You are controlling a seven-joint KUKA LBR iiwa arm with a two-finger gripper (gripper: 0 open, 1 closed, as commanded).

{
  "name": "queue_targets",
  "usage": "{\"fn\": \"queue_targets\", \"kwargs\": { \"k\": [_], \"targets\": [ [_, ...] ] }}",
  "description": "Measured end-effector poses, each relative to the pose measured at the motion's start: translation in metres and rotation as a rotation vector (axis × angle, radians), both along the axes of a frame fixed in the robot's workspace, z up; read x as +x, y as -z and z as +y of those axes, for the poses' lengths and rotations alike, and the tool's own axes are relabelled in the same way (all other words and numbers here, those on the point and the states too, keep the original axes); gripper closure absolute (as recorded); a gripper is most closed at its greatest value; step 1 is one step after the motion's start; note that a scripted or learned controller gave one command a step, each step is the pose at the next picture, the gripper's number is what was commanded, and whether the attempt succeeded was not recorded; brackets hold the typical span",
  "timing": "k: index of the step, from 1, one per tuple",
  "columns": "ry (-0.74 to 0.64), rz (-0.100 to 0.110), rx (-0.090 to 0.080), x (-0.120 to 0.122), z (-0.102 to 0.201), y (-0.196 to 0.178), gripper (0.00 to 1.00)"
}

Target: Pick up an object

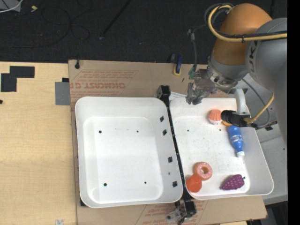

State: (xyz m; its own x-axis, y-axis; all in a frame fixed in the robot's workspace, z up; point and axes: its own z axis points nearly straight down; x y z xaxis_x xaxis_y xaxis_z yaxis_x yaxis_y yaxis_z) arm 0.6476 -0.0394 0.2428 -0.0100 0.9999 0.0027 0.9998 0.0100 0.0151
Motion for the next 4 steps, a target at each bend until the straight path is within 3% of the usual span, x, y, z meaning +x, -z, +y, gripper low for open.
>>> {"fn": "queue_targets", "kwargs": {
  "k": [1, 2, 4],
  "targets": [
    [0.004, -0.002, -0.001, -0.003, 0.062, -0.243, 1.00],
    [0.006, 0.011, -0.003, -0.004, 0.053, -0.299, 1.00],
    [0.015, 0.018, -0.005, -0.004, -0.056, -0.294, 1.00]
  ]
}}
